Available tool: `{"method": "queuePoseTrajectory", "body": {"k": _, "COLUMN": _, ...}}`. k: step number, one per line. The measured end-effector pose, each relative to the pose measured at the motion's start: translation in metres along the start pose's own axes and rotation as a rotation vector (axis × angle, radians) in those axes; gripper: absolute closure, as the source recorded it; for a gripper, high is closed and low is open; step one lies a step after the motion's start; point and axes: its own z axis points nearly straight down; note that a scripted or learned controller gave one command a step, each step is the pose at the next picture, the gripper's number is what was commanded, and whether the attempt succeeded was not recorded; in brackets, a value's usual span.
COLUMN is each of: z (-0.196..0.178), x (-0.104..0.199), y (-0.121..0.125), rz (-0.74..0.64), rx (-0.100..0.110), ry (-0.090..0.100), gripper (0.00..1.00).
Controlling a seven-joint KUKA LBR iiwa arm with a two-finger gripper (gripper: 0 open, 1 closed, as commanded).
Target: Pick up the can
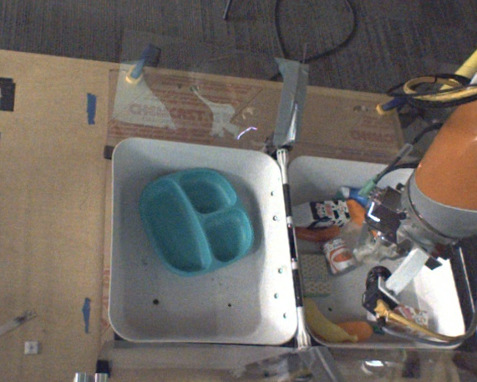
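The can (339, 256), small and white with red markings, lies tilted near the middle of the right bin (454, 307). The arm's orange band (468, 158) and grey wrist (433, 220) hang over that bin's right half. The gripper (373, 245) is low in the bin, just right of the can and very close to it. The wrist and cables hide its tip, and I cannot tell whether it touches the can.
In the right bin lie a black-and-white carton (329, 211), an orange piece (355, 211), a red item (312, 233), a banana (326, 323) and an orange fruit (358, 330). The left bin (127, 301) holds a teal divided plate (195, 220).
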Motion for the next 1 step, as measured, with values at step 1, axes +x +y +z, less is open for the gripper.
{"method": "queuePoseTrajectory", "body": {"k": 1, "z": 0.0157, "x": 0.0495, "y": -0.028, "rz": 0.138, "rx": 0.007, "ry": -0.001, "gripper": 1.0}}
